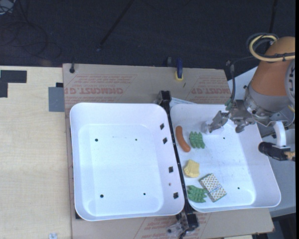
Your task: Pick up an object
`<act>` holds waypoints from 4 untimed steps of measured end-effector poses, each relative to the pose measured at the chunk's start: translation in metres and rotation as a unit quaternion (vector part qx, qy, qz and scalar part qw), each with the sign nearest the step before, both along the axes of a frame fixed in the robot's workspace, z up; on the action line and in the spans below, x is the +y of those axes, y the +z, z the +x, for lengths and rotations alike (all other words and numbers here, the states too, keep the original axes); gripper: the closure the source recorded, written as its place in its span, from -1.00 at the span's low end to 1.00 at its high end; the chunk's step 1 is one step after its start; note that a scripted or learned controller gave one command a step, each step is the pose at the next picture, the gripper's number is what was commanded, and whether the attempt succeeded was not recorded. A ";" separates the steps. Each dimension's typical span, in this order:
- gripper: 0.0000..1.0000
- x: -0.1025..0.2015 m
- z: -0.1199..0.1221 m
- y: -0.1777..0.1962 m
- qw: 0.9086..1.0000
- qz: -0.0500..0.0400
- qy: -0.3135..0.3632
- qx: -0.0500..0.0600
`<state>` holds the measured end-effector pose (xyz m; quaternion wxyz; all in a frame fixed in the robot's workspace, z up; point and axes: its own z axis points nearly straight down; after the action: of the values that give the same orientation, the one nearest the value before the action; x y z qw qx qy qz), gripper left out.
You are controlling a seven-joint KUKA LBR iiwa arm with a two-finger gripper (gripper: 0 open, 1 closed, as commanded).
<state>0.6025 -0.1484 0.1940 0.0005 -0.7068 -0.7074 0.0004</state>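
Note:
Five small objects lie along the left side of the right bin (259, 183): an orange sausage (182, 138), a green leafy piece (197, 140), a yellow lump (192, 169), a second green piece (197, 193) and a patterned box (213, 187). My gripper (224, 128) hangs over the upper middle of that bin, to the right of the green leafy piece and apart from it. It is open, with nothing between its fingers.
The left bin (84, 133) adjoins the right one along a black clipped divider (170, 153). Both stand on a cardboard sheet (119, 83). The grey and orange arm (271, 78) comes in from the right, above the right bin's far corner.

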 end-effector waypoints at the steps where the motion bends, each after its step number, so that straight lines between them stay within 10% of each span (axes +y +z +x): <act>1: -1.00 -0.018 -0.055 0.195 1.000 -0.002 -0.002 -0.008; 2: -1.00 -0.033 -0.072 0.329 1.000 -0.003 0.000 -0.008; 3: 1.00 -0.030 -0.070 0.329 1.000 -0.001 0.004 0.001; 4: -1.00 -0.030 -0.070 0.329 1.000 0.000 0.004 0.002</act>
<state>0.5323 -0.1782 0.5225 0.0017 -0.7037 -0.7104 0.0019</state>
